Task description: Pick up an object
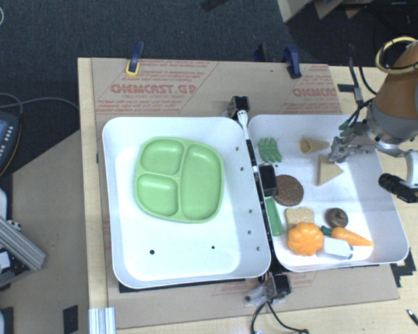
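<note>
My gripper (338,152) hangs over the back of the right bin (383,218), just above and touching the top of a tan wedge-shaped piece (329,172). A small tan cone (310,145) lies to its left. Further toward the front lie a brown round patty (288,190), a beige square slice (299,217), an orange pumpkin (305,239), a chocolate doughnut (336,218) and a carrot (350,236). A green pea pod (268,149) rests at the bin's back left. Nothing shows between the fingers.
The left bin (125,256) holds a green three-compartment plate (179,179). A black divider with a green strip (272,214) runs between the bins. The arm's orange band (398,92) rises at the right edge. Cardboard (188,82) lies behind the bins.
</note>
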Controlling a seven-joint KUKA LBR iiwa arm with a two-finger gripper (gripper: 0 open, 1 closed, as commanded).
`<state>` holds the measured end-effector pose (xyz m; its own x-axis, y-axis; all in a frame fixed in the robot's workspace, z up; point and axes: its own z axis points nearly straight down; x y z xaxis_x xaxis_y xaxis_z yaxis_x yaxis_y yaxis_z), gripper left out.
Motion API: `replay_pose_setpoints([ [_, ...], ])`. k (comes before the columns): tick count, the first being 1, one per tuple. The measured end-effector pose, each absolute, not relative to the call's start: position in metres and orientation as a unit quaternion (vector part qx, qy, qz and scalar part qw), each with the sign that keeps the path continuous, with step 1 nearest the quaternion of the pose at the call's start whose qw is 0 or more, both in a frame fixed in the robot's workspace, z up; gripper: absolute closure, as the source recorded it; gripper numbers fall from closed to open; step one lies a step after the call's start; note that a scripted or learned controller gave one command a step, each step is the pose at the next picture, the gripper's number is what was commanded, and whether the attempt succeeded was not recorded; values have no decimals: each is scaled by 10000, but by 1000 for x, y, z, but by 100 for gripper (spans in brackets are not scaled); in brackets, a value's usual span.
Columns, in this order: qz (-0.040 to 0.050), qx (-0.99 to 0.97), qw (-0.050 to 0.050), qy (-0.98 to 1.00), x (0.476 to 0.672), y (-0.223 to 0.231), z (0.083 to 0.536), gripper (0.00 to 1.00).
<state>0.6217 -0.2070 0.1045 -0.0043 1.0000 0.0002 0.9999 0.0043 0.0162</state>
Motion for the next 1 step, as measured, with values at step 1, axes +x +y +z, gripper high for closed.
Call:
replay_pose_setpoints([
  [1,12,7066,31,7076,626,-202,150,100],
])
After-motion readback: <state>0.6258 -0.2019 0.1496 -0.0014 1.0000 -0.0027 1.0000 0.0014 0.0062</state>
